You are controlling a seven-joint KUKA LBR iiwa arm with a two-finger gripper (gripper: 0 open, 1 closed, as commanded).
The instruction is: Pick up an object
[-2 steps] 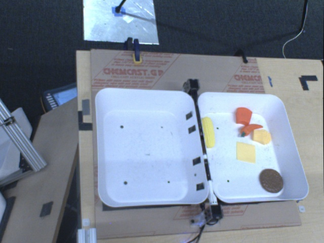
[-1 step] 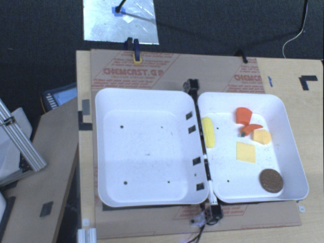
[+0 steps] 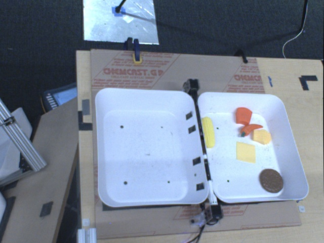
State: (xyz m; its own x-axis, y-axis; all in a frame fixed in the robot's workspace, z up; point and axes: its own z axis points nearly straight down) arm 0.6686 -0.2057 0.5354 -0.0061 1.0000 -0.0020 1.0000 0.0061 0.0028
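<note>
Two white bins sat side by side on the desk (image 3: 283, 67). All the candidate things lay in the right bin (image 3: 291, 151), none touching the far wall.

A yellow corn cob (image 3: 208, 131) lay along the left wall of that bin, just beside the divider. An orange piece (image 3: 243, 115) sat toward the far side, with a small carrot (image 3: 250, 129) just near of it and a yellow-orange chunk (image 3: 262, 136) touching or nearly touching the carrot's right end. A flat yellow slice (image 3: 246, 152) lay mid-bin, apart from the rest. A brown round disc (image 3: 271, 180) sat at the near right, close to the wall.

The left bin (image 3: 147, 146) held only small specks.

Judging by looks, these were light, stiff plastic play food, probably smooth and a bit slippery. The corn seemed the easiest take: pinch across its narrow width at the middle. The slice and disc lay flat and low, so harder to get fingers under. Claw state: cannot tell.
</note>
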